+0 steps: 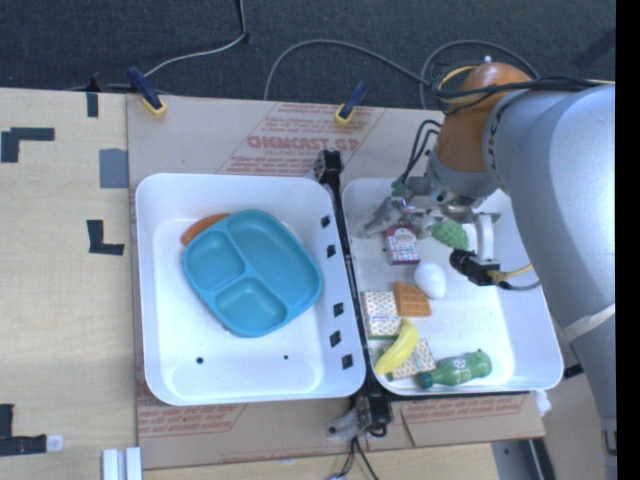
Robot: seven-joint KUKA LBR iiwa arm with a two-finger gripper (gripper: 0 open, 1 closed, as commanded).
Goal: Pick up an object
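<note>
Since the jaws sit right at the far edge of the little red and white carton, that carton looks like the thing to pick up. It stands in the right-hand white bin, near the wall shared with the other bin. The jaws are a shiny tangle from up here, so I cannot tell if they are apart or together. Nothing can be seen held in them.

To do this step well, I think the arm should first line the jaws up over the middle of the carton. Then it should go straight down, one side of the jaws on each side of the carton.

There are close neighbours to watch. A green thing lies just beside the carton, on the side away from the blue plate. A white egg lies just past the carton's near corner. Round things like that might roll if bumped. A cracker lies a bit nearer the camera than the carton, and a banana and a green bottle lie nearer still.

The carton is small and may tip over, so a slow, gentle squeeze seems best, then a straight lift.
</note>
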